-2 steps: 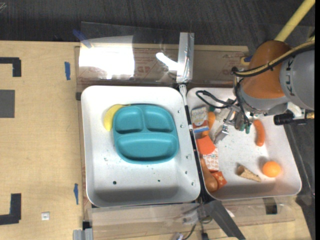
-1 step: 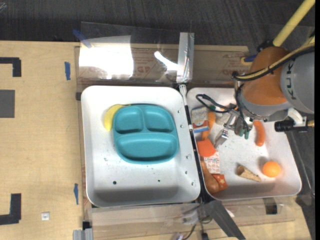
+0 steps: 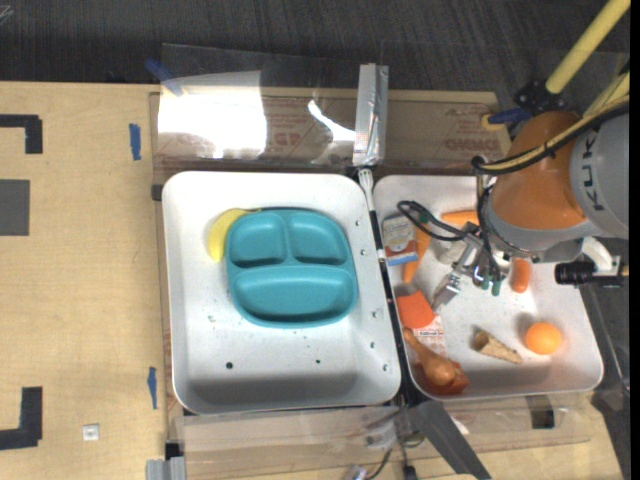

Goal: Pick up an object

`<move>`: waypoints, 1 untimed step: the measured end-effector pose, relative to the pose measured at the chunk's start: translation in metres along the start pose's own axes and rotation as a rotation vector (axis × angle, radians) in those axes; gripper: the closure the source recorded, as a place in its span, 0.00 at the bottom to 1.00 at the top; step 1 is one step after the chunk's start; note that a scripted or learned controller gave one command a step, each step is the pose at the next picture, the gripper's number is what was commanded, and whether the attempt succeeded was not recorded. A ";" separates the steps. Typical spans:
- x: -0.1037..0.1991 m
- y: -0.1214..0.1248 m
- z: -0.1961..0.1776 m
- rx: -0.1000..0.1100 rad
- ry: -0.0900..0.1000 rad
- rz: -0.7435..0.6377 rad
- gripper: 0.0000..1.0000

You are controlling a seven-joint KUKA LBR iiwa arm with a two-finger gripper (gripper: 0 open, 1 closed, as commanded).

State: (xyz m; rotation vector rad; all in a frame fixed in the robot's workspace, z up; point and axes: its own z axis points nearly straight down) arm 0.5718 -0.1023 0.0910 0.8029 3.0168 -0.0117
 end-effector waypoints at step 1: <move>-0.056 0.039 0.003 -0.008 0.010 -0.244 0.00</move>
